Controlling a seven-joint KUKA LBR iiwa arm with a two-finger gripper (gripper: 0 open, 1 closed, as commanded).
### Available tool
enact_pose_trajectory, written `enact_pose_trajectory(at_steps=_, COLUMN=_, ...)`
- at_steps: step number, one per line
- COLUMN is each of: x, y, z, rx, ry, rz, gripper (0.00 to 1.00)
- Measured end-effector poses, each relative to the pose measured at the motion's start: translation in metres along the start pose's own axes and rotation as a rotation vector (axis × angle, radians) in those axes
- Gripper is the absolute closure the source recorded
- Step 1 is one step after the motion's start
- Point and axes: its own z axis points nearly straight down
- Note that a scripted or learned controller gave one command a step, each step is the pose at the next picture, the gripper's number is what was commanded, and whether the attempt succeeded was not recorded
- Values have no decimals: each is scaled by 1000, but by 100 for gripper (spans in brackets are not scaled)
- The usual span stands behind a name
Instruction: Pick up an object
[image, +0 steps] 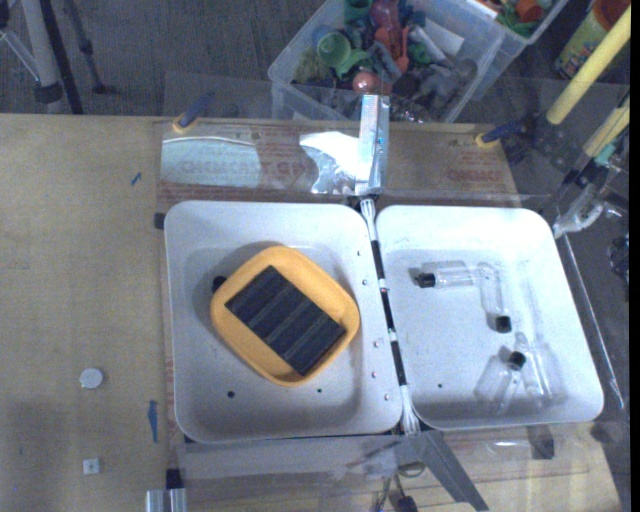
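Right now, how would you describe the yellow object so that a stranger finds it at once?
Look at the left bin of the two white bins. The yellow object lies near its middle, a rounded square turned at a slant. Its dark ribbed panel on top sets it apart from the clear plastic pieces in the right bin.

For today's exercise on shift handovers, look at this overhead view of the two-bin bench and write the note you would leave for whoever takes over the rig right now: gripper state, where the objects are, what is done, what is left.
Gripper: nothing to report on its state from this view.
Left bin: one yellow-framed pad with a dark ribbed panel, lying flat and turned at an angle, near the bin's middle.
Right bin: clear plastic tube pieces with black caps, one lying near the upper left, others towards the lower right; hard to count as they are see-through.
Done: nothing lifted; every object rests in a bin.
Left: pick one object. The pad looks the easier target, though it may be wide for the fingers.
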Motion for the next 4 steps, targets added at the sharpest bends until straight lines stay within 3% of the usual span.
enact_pose_trajectory(at_steps=1, x=-9, y=-48, z=201, rx=0, ry=2, rz=-2, gripper=0)
enact_pose_trajectory(at_steps=2, x=55, y=-43, z=54, rx=2, ry=0, rz=72, gripper=0)
enact_pose_trajectory(at_steps=3, x=68, y=4, z=96, rx=-1, ry=0, rz=-55, gripper=0)
enact_pose_trajectory(at_steps=4, x=40, y=2, z=-34, rx=0, ry=0, rz=-48, gripper=0)
